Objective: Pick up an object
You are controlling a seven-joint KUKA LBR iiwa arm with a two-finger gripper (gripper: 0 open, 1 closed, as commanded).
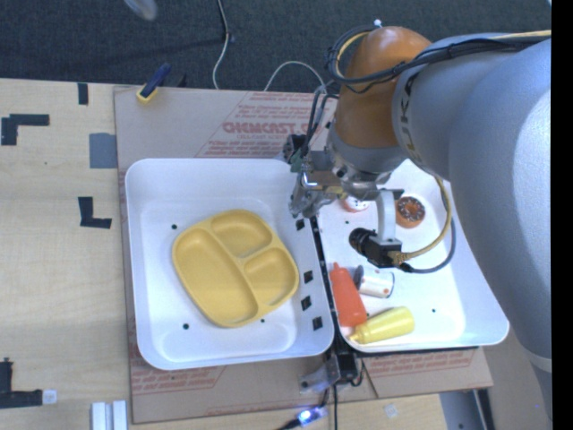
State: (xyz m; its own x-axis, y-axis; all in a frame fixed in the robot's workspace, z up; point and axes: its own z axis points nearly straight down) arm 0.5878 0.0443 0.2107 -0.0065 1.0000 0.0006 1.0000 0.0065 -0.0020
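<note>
The arm's gripper (309, 200) hangs low over the divider between the 2 bins, and I judge the task is in its reaching step with nothing picked yet; whether the tool is apart or together I cannot tell. The left bin (148, 240) holds 1 yellow divided plate (235, 267). The right bin (474, 316) holds an orange carrot (347, 298), a yellow corn piece (385, 324) and a small orange round piece (410, 210), so the next move calls for lining up above 1 of these.
</note>
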